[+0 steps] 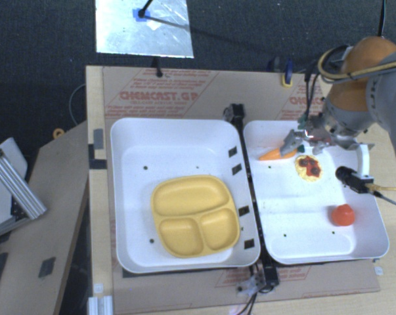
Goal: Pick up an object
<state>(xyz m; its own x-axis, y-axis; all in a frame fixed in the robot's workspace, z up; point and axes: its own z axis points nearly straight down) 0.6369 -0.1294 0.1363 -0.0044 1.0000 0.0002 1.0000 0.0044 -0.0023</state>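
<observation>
An orange carrot-shaped piece (276, 153) lies near the back left of the right bin (303, 245). A small round toy pizza (308, 167), yellow with red topping, lies just right of it. A red tomato-like ball (343, 214) rests toward the bin's front right. My gripper (303, 144) hovers low over the back of the right bin, directly above the gap between the carrot piece and the pizza. Its fingers are spread open with nothing held; one fingertip is close to the carrot's thick end.
The left bin (138, 149) holds a yellow divided plate (194, 215) toward its front. A black divider rail (245, 176) runs between the bins. The grey arm (372, 90) reaches in from the upper right.
</observation>
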